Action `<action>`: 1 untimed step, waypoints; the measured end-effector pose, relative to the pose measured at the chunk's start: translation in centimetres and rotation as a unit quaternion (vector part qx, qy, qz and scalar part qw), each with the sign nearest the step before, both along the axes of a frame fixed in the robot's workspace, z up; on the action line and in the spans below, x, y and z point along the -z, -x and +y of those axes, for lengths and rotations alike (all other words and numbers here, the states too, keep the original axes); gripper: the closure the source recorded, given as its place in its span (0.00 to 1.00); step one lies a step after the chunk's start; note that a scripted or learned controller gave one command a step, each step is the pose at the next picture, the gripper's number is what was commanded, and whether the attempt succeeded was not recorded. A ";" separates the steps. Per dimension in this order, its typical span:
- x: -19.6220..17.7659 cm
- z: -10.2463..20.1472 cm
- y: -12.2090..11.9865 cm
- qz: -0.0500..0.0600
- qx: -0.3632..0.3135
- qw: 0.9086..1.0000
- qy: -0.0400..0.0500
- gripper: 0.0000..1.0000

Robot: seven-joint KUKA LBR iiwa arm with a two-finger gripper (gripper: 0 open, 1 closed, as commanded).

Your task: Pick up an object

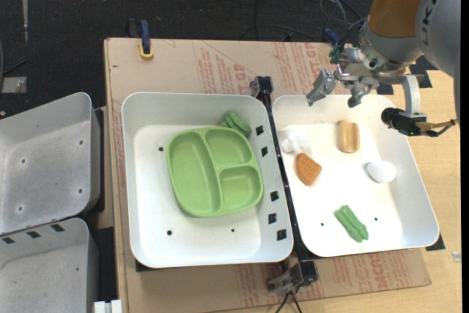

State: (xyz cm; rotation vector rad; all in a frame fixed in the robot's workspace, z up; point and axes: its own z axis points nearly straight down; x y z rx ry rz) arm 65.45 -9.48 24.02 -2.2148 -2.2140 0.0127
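Starting at the lower edge of the frame and working upward, the right bin (421,220) carries a green ridged piece (351,223) near its lower centre, lying flat and well apart from its neighbours. Above it rest a white rounded object (380,171) toward the right and an orange waffle-like piece (308,169) toward the left, with a white crumpled item (295,141) just beside the orange one. Higher still lies a tan bread-roll shape (348,136), upright in the picture. The left bin (139,179) holds a green divided plate (215,171), with a small green item (236,121) at its upper right corner. At the upper right of the frame the gripper (338,91) hangs above the upper rim of the right bin, its two fingers spread apart and nothing between them. Judgement: the task stands at the approach step; no object is yet engaged. The tan roll lies nearest below the gripper and seems the likeliest target. The next move calls for travel down-frame over the chosen piece, a descent straddling it, then closure.
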 end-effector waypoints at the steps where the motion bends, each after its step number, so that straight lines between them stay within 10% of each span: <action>1: -0.8 0.0 -0.2 -0.006 -0.001 1.000 0.001 0.00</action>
